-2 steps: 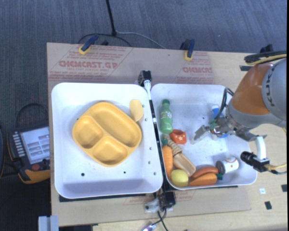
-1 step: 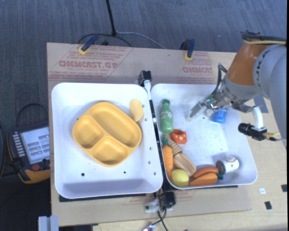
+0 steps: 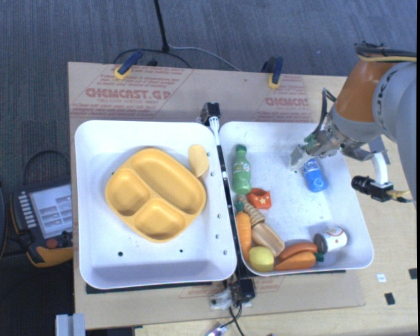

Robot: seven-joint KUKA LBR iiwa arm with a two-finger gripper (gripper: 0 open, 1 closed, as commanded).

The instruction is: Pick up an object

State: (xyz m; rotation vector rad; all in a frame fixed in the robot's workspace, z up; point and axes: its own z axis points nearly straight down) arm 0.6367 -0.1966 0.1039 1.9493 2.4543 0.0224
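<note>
Blue bottle (image 3: 313, 176) lies just below the robot's jaws (image 3: 309, 150), their gap unclear; centring squarely over it should help.

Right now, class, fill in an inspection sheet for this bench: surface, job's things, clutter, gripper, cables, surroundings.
Surface: brown board bearing left bin and right bin.
Job's things: in the right bin, blue can, green bottle, red toy, carrot, lemon, small can.
Clutter: yellow tray in the left bin, a pale piece at its corner.
Gripper: gripper low over the right bin, beside the blue can; grasp unclear.
Cables: black cable across the floor behind.
Surroundings: clamps on the board's far edge, pendant left.
</note>
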